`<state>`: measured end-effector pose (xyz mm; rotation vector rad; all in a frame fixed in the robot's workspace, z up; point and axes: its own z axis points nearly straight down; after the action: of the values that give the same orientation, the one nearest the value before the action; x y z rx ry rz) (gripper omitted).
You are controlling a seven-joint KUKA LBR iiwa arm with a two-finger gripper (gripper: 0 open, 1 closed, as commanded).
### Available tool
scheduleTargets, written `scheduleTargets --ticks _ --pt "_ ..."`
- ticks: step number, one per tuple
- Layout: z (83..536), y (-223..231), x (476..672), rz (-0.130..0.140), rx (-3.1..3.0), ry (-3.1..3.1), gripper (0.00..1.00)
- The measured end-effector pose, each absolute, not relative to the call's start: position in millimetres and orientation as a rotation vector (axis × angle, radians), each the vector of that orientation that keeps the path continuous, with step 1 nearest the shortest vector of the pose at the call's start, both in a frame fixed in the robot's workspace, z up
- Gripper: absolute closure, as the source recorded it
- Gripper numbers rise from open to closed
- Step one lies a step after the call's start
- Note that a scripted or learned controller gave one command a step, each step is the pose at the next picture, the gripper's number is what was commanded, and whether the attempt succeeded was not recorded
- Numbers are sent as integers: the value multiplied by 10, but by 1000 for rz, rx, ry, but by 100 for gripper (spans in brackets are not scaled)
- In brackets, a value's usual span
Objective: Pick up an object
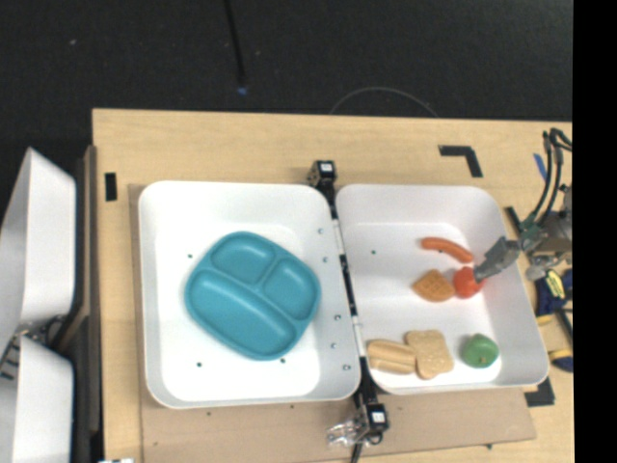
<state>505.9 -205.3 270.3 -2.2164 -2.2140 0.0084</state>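
No writing or label can be read on anything here. The jaws (485,266) reach into the right bin (386,222) from its right rim, their tip touching or just above a small red piece (467,284), and whether they are spread or pressed together cannot be told. That red piece lies just beside an orange waffle-like piece (434,286), below an orange sausage (446,248); a blue divided plate (253,294) sits in the left bin (169,365).

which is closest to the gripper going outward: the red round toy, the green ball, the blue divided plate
From the gripper, in the camera view:
1. Small red round toy, right beside it in the right bin.
2. Green ball, right bin's near corner.
3. Blue divided plate, left bin.
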Motion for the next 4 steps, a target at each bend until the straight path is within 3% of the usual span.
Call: scheduleTargets --ticks 1,2,4 --pt "2764 -2048 5082 -1 -2220 -2225 0" --pt "2237 -2145 5141 6 -2222 -2219 0" --pt "1003 -2172 5054 4 -2223 -2219 0"
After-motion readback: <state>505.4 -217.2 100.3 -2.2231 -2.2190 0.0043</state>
